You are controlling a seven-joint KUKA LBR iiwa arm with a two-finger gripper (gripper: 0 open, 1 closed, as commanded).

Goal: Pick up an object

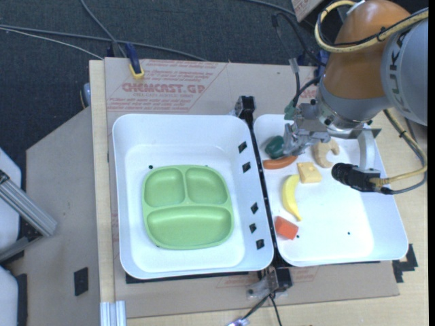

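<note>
Cardboard reads "CHEMCAST GP"; gripper over the carrot, finger state unclear

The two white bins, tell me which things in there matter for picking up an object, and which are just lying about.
For the job:
- gripper, low over the right bin
- banana
- cheese-like yellow block
- orange carrot-like piece
- dark green item
- red-orange piece
- tan piece

Lying about:
- green divided plate in the left bin
- cardboard sheet
</note>
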